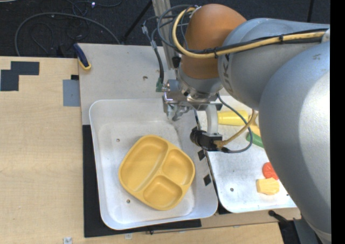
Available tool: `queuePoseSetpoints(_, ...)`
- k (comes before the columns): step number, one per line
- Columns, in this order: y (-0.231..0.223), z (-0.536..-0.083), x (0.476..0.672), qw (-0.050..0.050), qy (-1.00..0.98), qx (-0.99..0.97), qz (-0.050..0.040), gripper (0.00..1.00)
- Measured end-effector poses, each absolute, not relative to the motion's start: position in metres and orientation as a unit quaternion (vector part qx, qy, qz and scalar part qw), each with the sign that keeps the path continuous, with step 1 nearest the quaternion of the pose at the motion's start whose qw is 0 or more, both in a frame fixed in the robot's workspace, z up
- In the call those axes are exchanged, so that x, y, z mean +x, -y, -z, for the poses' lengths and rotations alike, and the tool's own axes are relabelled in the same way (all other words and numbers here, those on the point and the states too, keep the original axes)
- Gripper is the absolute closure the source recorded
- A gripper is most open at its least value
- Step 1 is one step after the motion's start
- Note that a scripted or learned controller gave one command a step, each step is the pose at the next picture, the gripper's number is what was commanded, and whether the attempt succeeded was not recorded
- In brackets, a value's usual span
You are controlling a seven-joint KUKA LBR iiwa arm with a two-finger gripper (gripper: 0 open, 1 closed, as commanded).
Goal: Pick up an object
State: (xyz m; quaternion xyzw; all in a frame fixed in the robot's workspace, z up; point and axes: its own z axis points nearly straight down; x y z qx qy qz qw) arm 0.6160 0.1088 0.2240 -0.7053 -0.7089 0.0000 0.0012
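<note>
Tool (173, 112) over left bin's (102, 130) back edge, finger state unclear, yellow divided plate (156, 172) inside.

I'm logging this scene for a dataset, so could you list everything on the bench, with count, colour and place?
Bins: two, white, side by side; left bin, right bin.
Divided plate: one, yellow, three compartments, lying in the left bin.
Long yellow object: one, at the far end of the right bin, partly behind the arm.
Green object: one, right bin, mostly hidden.
Red object: one, right bin, near the arm.
Small yellow block: one, right bin, just in front of the red one.
Clamp: one, blue and yellow, far left corner of the grey board.
Arm: one, grey with an orange band.
Gripper: one, over the far edge of the left bin.
</note>
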Motion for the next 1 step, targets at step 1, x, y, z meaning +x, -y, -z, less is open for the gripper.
queuePoseSetpoints(1,-0.1064,-0.2241,0.615,0.001,0.708,-0.706,-0.0015,0.0)
